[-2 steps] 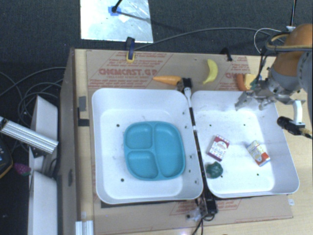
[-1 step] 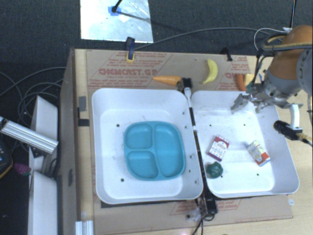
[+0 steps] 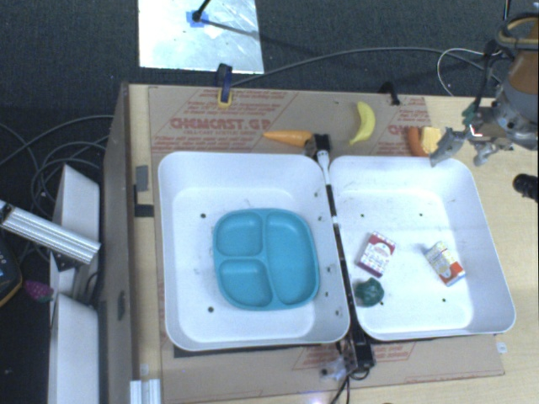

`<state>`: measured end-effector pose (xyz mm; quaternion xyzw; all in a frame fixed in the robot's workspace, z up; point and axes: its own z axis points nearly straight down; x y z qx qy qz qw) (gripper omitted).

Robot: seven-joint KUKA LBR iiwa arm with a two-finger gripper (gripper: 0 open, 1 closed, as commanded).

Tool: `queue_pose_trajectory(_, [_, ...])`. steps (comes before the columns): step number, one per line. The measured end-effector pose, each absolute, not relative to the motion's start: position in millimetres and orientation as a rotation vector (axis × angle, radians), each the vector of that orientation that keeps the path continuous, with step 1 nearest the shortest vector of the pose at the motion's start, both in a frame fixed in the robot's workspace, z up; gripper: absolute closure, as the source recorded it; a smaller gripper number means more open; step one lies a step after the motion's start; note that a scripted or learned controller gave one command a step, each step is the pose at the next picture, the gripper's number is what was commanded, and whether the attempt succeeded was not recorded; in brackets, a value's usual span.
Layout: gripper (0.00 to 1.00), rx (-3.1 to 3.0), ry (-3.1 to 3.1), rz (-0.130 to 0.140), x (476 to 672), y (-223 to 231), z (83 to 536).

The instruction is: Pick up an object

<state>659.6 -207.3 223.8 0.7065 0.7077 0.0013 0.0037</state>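
Observation:
The right bin (image 3: pixel 472 225) holds three small things: a red and white box (image 3: pixel 376 253), a white and orange carton (image 3: pixel 444 262) and a dark green lump (image 3: pixel 368 291). My gripper (image 3: pixel 465 147) hangs over the bin's far right corner, well above and behind these objects. Its fingers (image 3: pixel 444 145) are spread open with nothing between them. The grey arm reaches in from the upper right.
The left bin (image 3: pixel 189 192) holds a blue divided plate (image 3: pixel 266 257). On the cardboard behind the bins lie a carrot (image 3: pixel 286 137), a banana (image 3: pixel 365 122) and an orange and yellow piece (image 3: pixel 421 140). Cables run along the back of the bench.

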Motion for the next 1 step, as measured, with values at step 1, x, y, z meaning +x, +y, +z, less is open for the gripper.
queue_pose_trajectory(1, [0.00, 2.218, 2.226, -0.001, 652.7, -195.4, 116.5])
